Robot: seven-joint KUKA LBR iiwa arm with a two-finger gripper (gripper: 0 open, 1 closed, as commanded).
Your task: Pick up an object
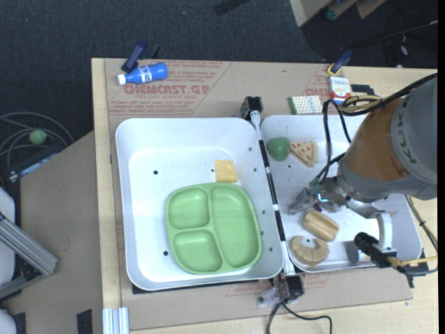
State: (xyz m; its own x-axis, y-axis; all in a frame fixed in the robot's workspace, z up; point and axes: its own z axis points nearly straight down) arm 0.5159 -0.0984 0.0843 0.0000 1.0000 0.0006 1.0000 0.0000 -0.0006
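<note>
Down in the right bin (410,236), my tool (311,199) hovers beside the bread roll (320,225); can't tell its state. Next: settle over the roll.

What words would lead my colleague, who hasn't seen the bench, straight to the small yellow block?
Find the left bin, which holds a green divided tray. Just beyond the tray's far edge, on the bin's white floor, lies the small yellow block. It is pale yellow and squarish, unlike the green ball and tan food pieces in the right bin.
</note>
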